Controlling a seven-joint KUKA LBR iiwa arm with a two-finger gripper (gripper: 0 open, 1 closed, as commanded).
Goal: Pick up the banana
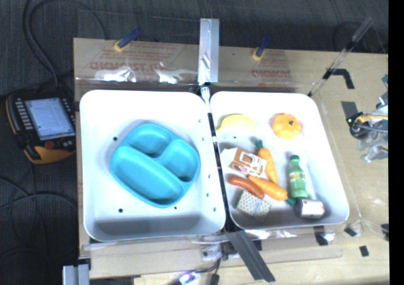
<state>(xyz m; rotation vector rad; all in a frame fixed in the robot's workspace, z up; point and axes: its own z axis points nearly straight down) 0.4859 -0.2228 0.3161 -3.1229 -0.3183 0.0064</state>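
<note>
The banana [235, 123], pale yellow and curved, lies in the right bin [328, 151] at its back left corner, close to the wall shared with the left bin. Nothing touches or covers it. A bare strip of bin floor separates it from the small printed packet [247, 163] in front of it.
A small orange pumpkin-like fruit [286, 125] sits to the banana's right. In front lie carrots [267, 162], a sausage [245, 184], a green bottle [297, 177], a netted item [251, 203] and a grey-capped object [310, 208]. A blue divided plate [154, 162] fills the left bin. Metal hardware [371, 127] sits at the bench's right edge.
</note>
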